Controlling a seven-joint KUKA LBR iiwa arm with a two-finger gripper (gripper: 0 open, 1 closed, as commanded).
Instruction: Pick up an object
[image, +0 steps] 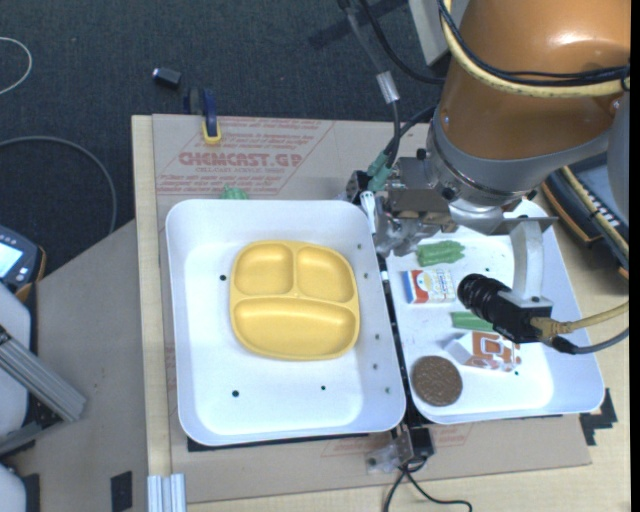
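My gripper hangs low over the far left corner of the right bin, close to the wall between the two bins. A green bumpy toy lies just to its right. Below that sits a small red, white and blue carton. Further toward the front are a flat green piece, an orange and white packet and a brown round disc. Nothing shows between the gripper and these things.
The left bin holds a yellow divided plate at its middle. Both bins rest on a cardboard sheet. The grey and orange arm covers the far right part of the right bin.
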